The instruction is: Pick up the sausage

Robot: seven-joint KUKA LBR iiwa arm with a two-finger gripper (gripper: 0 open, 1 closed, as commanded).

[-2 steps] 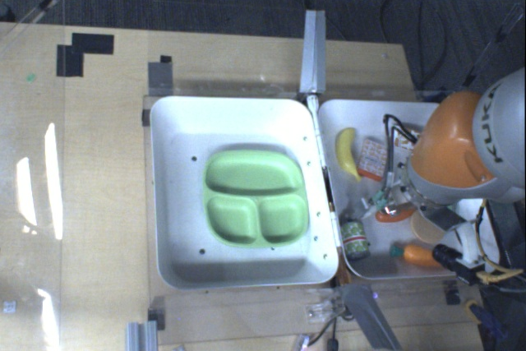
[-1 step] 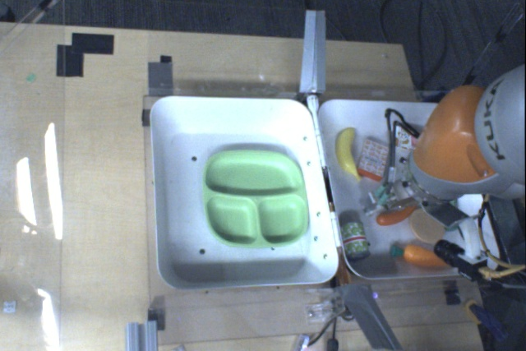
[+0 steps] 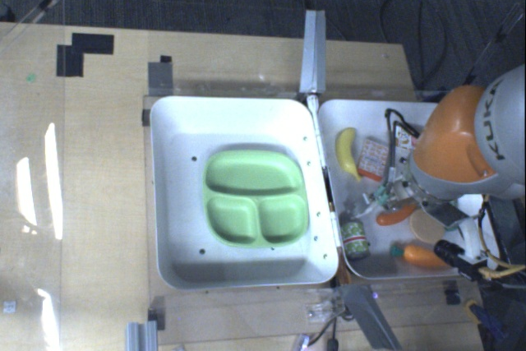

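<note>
Smooth orange-red sausage (image 3: pixel 397 216) lying mid right bin (image 3: pixel 362 267), touching hand (image 3: pixel 389 195). Cannot tell hand's grip. Curved yellow banana (image 3: pixel 347 152) near bin's left wall; moulded green tray (image 3: pixel 254 196) in left bin (image 3: pixel 173 177).

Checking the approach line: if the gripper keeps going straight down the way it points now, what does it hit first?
Most likely the sausage: the gripper hangs right above its left end in the right bin. Depth is unclear from this slanted view, so it could land just beside it on the bin floor.

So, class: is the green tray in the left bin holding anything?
Empty: all three compartments of the green tray show bare green.
</note>
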